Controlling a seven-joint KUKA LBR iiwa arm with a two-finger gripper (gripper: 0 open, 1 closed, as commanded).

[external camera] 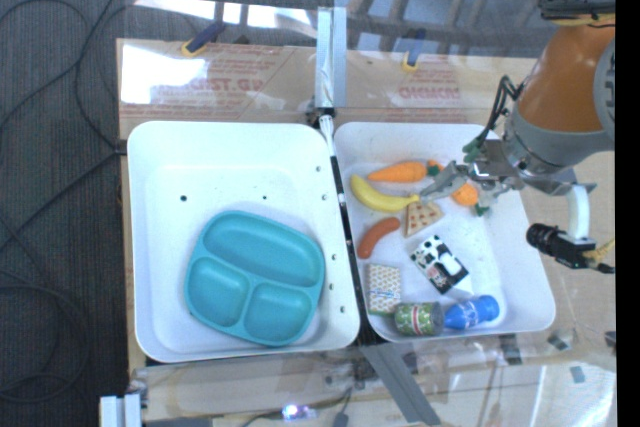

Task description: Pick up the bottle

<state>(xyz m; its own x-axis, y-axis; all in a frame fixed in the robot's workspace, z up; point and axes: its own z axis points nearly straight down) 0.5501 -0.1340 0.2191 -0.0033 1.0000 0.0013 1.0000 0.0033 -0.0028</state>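
The bottle point(445, 316) lies on its side at the near edge of the right bin point(520, 260), blue cap end pointing right, green label end left, pressed close to the near wall. That spot looks awkward: the wall leaves little room for a finger on the near side, so a grasp would likely have to come across the body from above.

Just beside its left end sits a small patterned packet point(384, 286), and a little farther in lies a black-and-white block point(439, 262). Beyond these, towards the far side, are a red sausage point(378, 236), a wedge of cracker point(423, 216), a banana point(380, 196) and a carrot point(400, 172), with a small orange piece point(465, 195) at the right.

The gripper point(462, 179) hangs over that far cluster, near the carrot and the orange piece, well apart from the bottle; its fingers look spread fairly wide with nothing between them. By my reading the pick has not begun.

The left bin point(170, 165) holds a teal divided plate point(257, 276), lying towards its near side
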